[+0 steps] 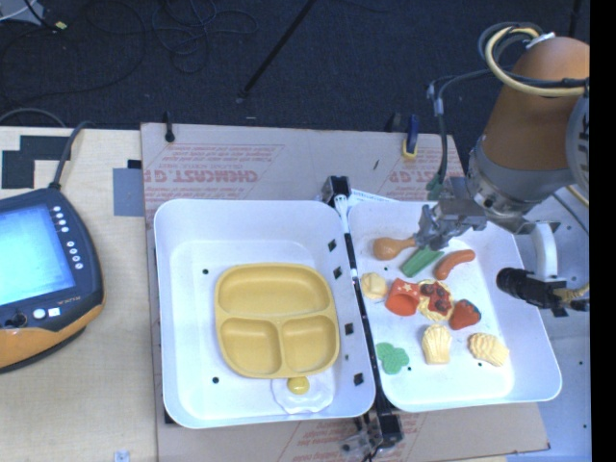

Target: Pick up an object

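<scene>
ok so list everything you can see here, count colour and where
divided plate: 1, yellow, left bin
fried egg toy: 1, white and yellow, left bin, front
left bin: 1, white
right bin: 1, white
toy foods: about ten, right bin, including sausage red, green piece, shells yellow, broccoli-like piece green
pendant: 1, orange and black, far left
arm: 1, grey and orange, right
tool: 1, over green piece

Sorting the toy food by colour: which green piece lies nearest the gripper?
The long green piece, right below the gripper, beside the sausage. The other green piece lies by the bin's near edge.
</scene>
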Robot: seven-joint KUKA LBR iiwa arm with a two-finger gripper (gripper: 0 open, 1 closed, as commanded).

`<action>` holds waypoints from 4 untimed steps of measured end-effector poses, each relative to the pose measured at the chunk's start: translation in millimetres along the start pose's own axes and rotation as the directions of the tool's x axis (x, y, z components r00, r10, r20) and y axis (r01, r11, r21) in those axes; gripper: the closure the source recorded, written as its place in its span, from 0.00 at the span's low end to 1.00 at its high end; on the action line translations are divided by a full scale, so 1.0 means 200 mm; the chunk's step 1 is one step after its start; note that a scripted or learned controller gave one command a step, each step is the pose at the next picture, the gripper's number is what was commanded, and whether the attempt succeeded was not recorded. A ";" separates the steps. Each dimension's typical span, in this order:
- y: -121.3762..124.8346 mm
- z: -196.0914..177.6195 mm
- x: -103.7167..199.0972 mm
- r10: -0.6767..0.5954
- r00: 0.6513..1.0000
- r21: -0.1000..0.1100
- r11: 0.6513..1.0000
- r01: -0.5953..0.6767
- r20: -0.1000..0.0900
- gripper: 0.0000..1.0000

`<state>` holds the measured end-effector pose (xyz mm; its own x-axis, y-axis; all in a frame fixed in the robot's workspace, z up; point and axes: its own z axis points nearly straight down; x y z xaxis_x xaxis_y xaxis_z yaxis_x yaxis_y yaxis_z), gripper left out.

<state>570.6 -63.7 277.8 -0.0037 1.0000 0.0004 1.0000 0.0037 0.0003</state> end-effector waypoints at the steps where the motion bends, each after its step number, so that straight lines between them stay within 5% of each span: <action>1: -0.13 0.44 -0.09 0.005 1.000 0.008 1.000 -0.005 -0.001 1.00; 2: 0.17 0.45 0.17 0.001 1.000 0.000 1.000 -0.001 0.000 1.00; 3: 0.05 0.01 0.27 0.003 1.000 0.004 1.000 -0.003 0.000 1.00; 4: -0.23 -0.49 0.50 0.000 1.000 0.000 1.000 0.000 -0.001 1.00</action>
